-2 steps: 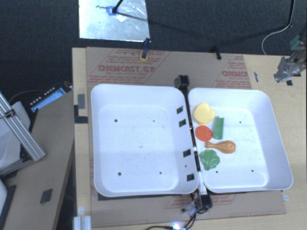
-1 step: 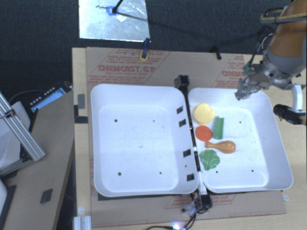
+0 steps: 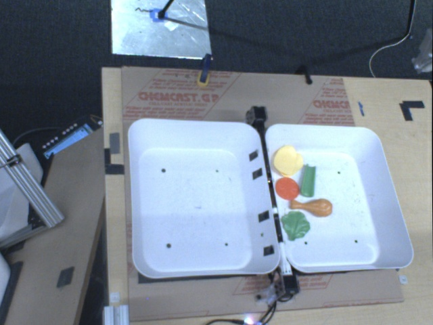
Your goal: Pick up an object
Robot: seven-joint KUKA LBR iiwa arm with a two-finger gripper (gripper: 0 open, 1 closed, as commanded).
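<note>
Two white bins sit side by side on the bench, joined along a black divider (image 3: pixel 269 188) with clips. The left bin (image 3: pixel 196 198) has a bare floor. The right bin (image 3: pixel 352 202) holds five small toys, all crowded against the divider on that bin's left side. The yellow piece (image 3: pixel 287 160) lies nearest the far rim. Just below it the red disc (image 3: pixel 287 187) sits close to the divider, with the green stick (image 3: pixel 308 181) touching or just beside the disc, on the side away from the divider. The orange drumstick (image 3: pixel 313 206) lies across below them, and the green leaf (image 3: pixel 295 225) is nearest the front rim. From the toys to the right bin's far wall the floor is open. The pincer's state cannot be told here.
</note>
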